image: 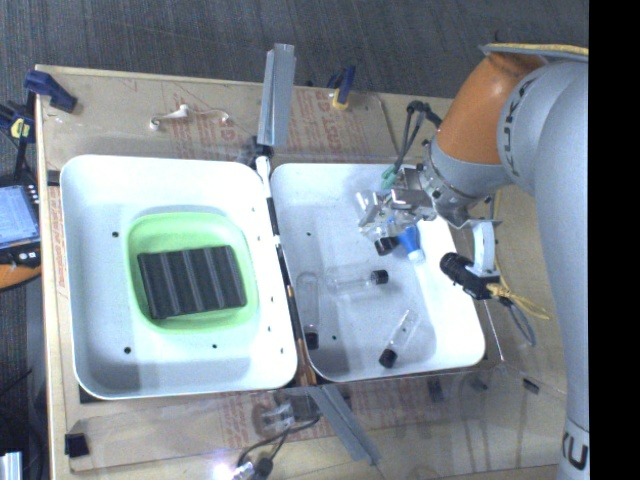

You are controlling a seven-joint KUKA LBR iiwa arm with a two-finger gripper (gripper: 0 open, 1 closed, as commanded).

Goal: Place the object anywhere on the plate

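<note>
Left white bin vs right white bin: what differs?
The left white bin holds a green plate bearing a dark ribbed block; the right white bin holds small clear tubes with dark caps. The gripper hangs over the right bin, not the left. Both are shallow, white and round-cornered.

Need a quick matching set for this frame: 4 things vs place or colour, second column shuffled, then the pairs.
Things:
1. plate
2. gripper
3. blue object
4. clear tube with black cap

Descriptions:
A. lying near the right bin's front edge
B. green, holding a dark ribbed insert, in the left bin
C. just below the gripper in the right bin
D. over the right bin's upper part, at the arm's end

Pairs: 1-B, 2-D, 3-C, 4-A
</note>
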